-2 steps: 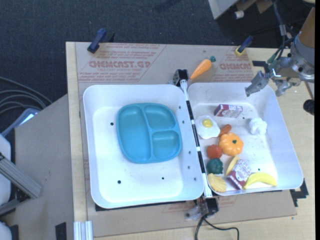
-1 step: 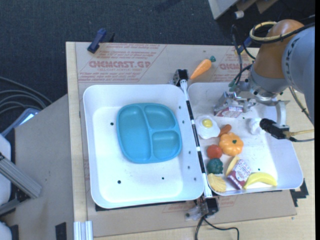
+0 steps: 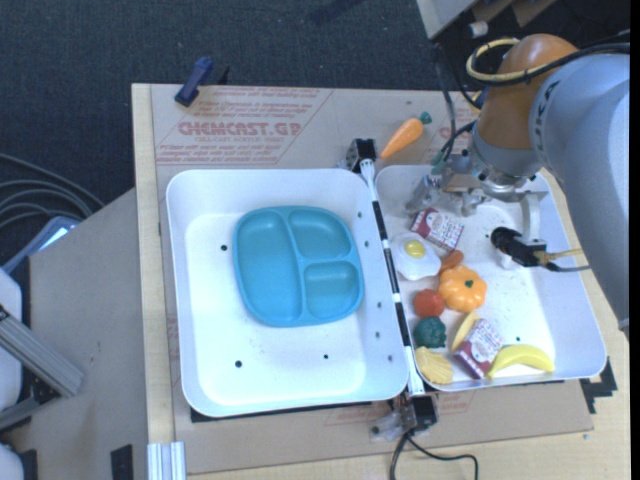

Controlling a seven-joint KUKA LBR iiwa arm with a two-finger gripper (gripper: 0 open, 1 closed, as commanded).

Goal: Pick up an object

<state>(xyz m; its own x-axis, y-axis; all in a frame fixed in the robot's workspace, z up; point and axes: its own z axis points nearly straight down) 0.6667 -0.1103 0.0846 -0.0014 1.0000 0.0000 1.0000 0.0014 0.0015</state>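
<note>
White bins sit side by side on your bench: the left bin [image 3: 190, 268] holds a blue divided plate [image 3: 298, 265], the right bin [image 3: 575, 318] a toy pumpkin [image 3: 462, 290], fried egg [image 3: 414, 256], tomato [image 3: 429, 303], banana [image 3: 521, 359] and two small red-and-white packets. Your jaws [image 3: 462, 194] hang over the right bin's far end, just beyond the far packet [image 3: 438, 229]; you cannot tell their state. An orange carrot [image 3: 401, 138] lies on the bench beyond the bins.

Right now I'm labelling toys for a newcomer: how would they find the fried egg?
Look in the right bin, along its left wall. The fried egg lies flat there, below the red-and-white packet and above the tomato. It alone is white with a yellow centre.
</note>
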